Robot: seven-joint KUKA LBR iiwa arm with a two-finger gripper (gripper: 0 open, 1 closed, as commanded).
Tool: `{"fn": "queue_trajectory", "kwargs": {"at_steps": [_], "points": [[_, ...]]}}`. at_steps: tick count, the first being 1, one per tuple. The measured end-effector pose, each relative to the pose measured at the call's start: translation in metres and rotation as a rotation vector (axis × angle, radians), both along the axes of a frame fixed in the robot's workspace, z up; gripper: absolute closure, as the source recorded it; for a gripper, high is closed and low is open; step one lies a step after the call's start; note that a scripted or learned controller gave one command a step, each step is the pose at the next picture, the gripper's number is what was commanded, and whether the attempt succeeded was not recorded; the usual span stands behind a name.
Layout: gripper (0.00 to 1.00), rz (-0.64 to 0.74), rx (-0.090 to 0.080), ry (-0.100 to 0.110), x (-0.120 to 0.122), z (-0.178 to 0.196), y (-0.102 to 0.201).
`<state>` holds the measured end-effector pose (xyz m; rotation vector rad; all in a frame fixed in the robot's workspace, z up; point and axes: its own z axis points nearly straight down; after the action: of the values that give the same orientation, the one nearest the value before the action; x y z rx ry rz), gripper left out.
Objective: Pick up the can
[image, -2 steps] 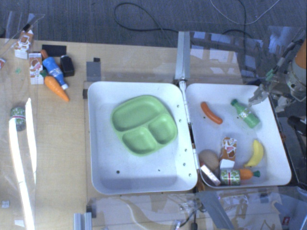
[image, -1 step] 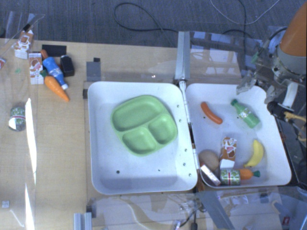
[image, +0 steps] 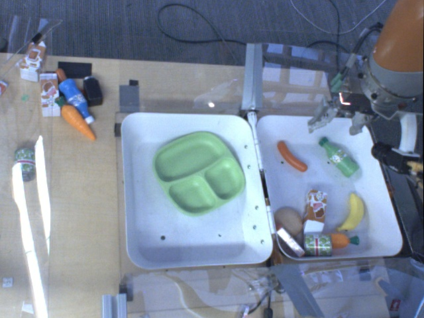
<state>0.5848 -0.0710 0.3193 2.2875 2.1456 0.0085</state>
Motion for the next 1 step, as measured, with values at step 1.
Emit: {"fn": "queue_trajectory", "kwargs": {"at_steps": [1], "points": [[0.0,-0.02,0.0,0.004,-0.004,-0.0793,0.013]]}}
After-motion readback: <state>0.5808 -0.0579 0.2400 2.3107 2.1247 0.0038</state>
